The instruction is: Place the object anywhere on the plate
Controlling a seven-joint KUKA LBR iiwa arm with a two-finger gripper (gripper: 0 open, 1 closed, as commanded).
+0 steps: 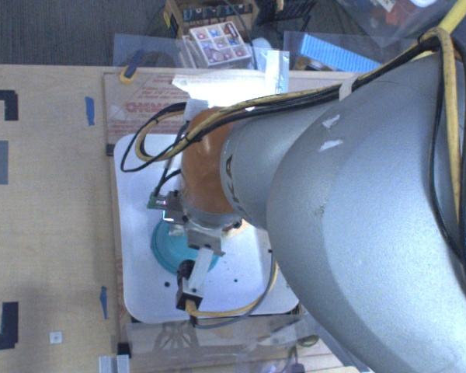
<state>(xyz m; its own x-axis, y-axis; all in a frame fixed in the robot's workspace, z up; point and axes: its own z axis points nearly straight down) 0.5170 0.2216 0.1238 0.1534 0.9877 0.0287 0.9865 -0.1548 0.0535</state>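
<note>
We see the grey arm (349, 208) sweeping in from the right and covering most of the right half of the frame. Its orange band (206, 169) sits just left of centre. Below the band, the wrist points down into a white bin (136, 208) at centre left. The gripper (193, 238) hangs over the lower middle of that bin, and the wrist above it blocks our sight, so we cannot tell how far open it is or whether it has hold of anything.

The plate (163, 251), a teal round dish, lies on the bin floor in the lower left part of the bin. We see only its left portion as a crescent, since the rest runs under the wrist. The arm hides whatever rests on that covered part. A few small dark specks (234, 280) dot the bare white floor to the right of the plate.

The bin rests on a cardboard sheet with red print (140, 99), which lies on the pale wooden bench (46, 224). Short strips of blue tape (89, 111) and black corner marks (4, 103) show on the bench at the left of the frame. Beyond the bench's far edge, at upper centre, stands a box with coloured squares (216, 41).
</note>
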